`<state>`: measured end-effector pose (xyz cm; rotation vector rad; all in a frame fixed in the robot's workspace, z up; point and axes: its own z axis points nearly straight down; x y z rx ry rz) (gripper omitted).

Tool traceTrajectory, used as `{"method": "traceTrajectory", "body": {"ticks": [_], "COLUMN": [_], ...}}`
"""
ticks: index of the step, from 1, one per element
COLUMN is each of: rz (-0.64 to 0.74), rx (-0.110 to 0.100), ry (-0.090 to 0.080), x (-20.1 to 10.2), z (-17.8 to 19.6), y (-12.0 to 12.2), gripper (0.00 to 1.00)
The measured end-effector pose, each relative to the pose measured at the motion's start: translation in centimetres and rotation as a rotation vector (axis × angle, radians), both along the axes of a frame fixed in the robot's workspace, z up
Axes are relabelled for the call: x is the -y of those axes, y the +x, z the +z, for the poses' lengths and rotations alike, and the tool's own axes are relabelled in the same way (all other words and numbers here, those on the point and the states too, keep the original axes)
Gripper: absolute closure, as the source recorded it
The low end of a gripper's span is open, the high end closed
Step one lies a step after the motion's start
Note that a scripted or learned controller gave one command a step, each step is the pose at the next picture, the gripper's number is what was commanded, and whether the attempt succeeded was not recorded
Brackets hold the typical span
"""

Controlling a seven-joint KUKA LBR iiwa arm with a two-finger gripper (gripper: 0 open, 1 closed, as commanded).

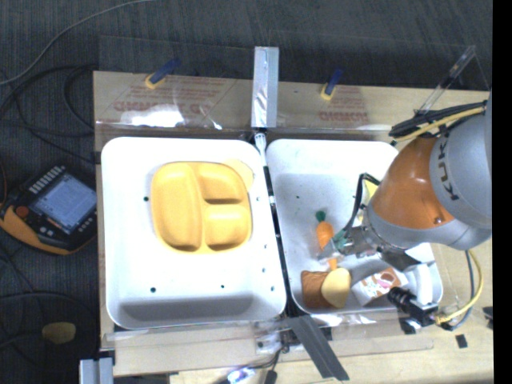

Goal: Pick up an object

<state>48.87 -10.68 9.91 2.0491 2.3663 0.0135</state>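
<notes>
In the right bin (304,162) lie a small carrot (323,232) with a green top, a brown and tan bread-like piece (326,286) near the front wall, and a white packet (376,285) with red print beside it. The gripper (350,242) hangs low in this bin, just right of the carrot and above the bread-like piece. The orange wrist band and grey arm cover most of it from above. Nothing can be seen between its tips.
The left bin (128,294) holds a yellow divided tray (202,205). A metal divider strip (266,86) stands behind the bins. Cables run along the bench's right edge (448,314). A pendant (48,206) lies on the floor at left.
</notes>
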Motion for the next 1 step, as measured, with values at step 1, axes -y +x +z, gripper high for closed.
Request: {"method": "traceTrajectory", "body": {"ticks": [1], "rz": [0.065], "rx": [-0.016], "ry": [-0.001], "x": [-6.23], "z": [11.47], "y": [2.89], "gripper": [1.0]}}
